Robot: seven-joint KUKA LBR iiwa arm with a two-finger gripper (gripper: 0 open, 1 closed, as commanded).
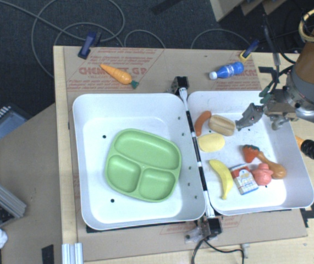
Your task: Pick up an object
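The gripper hangs over the upper part of the right bin, carried by the arm that enters from the right; whether it is released or clenched cannot be told at this angle, and no object is seen in it. Just left of the gripper lies a tan bread roll, with a reddish sausage beside it near the divider between the bins. Below these rests a pale yellow lemon-like piece, and farther toward the front a banana lies along the bin floor. To the banana's right sits a small carton, touching a pink piece; behind them a red-and-orange item adjoins a brown drumstick-shaped piece. The left bin holds a green three-compartment plate. On the bench behind the bins, a toy carrot lies to the left and a blue bottle to the right, both well apart from the gripper. Cables loop over the dark floor beyond.
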